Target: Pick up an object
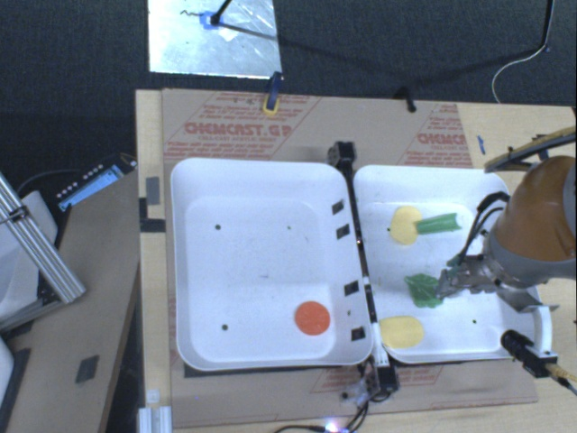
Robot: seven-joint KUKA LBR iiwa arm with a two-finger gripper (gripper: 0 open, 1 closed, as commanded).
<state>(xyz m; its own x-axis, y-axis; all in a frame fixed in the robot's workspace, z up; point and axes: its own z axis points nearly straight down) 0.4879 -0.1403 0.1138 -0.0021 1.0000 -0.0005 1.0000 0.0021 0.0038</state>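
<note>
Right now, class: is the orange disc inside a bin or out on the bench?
Inside. The orange disc lies flat on the floor of the left bin, near its front right corner, within the white rim.

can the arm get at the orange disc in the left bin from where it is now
Probably yes. The orange disc lies alone on the left bin's floor with nothing over it. The gripper sits over the right bin, by a green piece, so it must cross the divider first.
</note>
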